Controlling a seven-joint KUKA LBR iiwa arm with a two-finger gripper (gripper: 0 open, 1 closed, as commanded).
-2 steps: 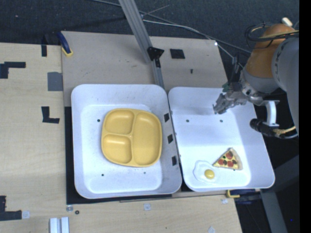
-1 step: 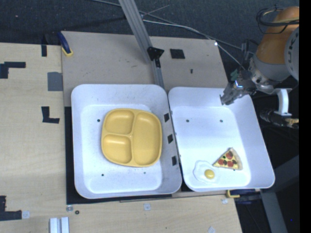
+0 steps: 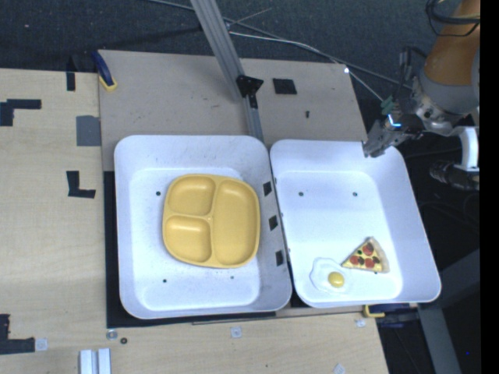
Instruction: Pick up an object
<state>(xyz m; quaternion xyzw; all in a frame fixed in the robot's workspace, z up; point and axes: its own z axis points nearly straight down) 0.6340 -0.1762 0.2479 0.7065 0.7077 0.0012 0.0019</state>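
Right now my hand (image 3: 380, 141) hangs over the far right corner of the right bin (image 3: 405, 201); I cannot tell its state. Well below it, near that bin's front edge, lie a pizza slice (image 3: 366, 256) and a fried egg (image 3: 330, 276), just beside each other. Far off left, a yellow divided plate (image 3: 211, 220) sits in the left bin (image 3: 140, 209) on the worktop (image 3: 47, 209).

At three o'clock you see the arm (image 3: 451, 61) cut off by the right edge, so its upper links are lost. The gripper (image 3: 380, 140), over the right bin's (image 3: 405, 185) one o'clock corner, is dark and small; you cannot tell how its tip stands.
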